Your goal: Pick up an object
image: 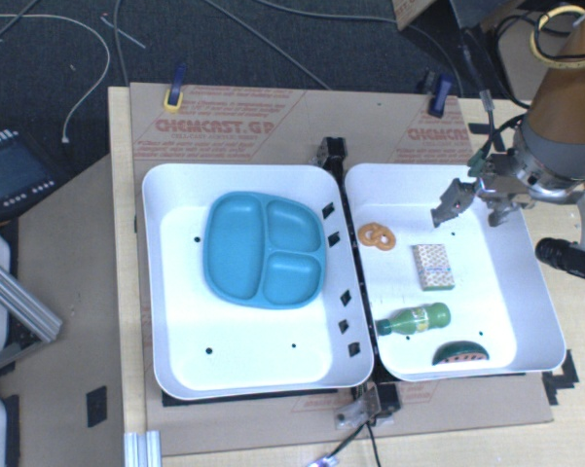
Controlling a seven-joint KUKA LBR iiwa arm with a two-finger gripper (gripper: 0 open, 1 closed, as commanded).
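Camera view: fingers point(450, 205) spread apart, nothing between them, gripper point(477, 202) hovering over the right bin point(535, 290) near its far side. Below it in that bin: pretzel point(376, 236), patterned box point(433, 266), green bottle point(414, 320), watermelon slice point(460, 354). Blue divided plate point(264, 249) sits in the left bin point(175, 339).

Left bin point(165, 290): divided plate point(265, 250), centre. Right bin point(526, 290): pretzel point(376, 236) at 9 o'clock; small box point(434, 266) centre; bottle point(414, 320) lying at 7 o'clock; watermelon slice point(460, 354) at 6 o'clock, beside the rim. Gripper point(475, 205) above 12 o'clock.
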